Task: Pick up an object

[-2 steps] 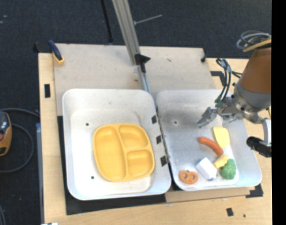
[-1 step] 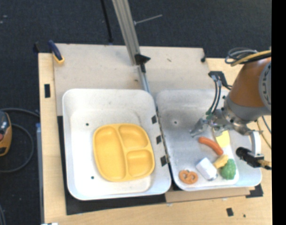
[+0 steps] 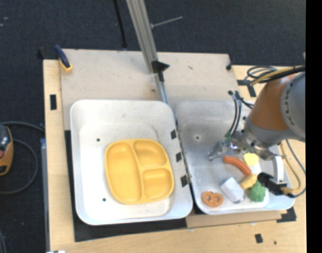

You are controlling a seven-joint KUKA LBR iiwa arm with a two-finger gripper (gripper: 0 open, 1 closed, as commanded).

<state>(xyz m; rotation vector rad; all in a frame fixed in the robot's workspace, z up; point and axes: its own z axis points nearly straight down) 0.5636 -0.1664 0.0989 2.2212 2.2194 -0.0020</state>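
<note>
I have the arm [image 3: 274,109] reaching into the right bin [image 3: 203,121] from the right, its wrist low over the cluster of small toys in that bin's near right corner. The gripper [image 3: 224,149] sits just beside the orange carrot-like piece [image 3: 237,165], but from this slant I cannot tell whether the fingers are open or closed, and nothing shows between them.

The candidates lie crowded: the carrot, a pale yellow block [image 3: 251,158], a white block [image 3: 232,188], a green lump [image 3: 257,192] and a brown pretzel [image 3: 211,198]. I judge the carrot the nearest target. To do this well I would centre over its middle, turn the wrist so the fingers cross its short width, and come straight down without nudging the yellow block touching it. The left bin [image 3: 84,141] holds a yellow divided plate [image 3: 139,169], well apart.
</note>
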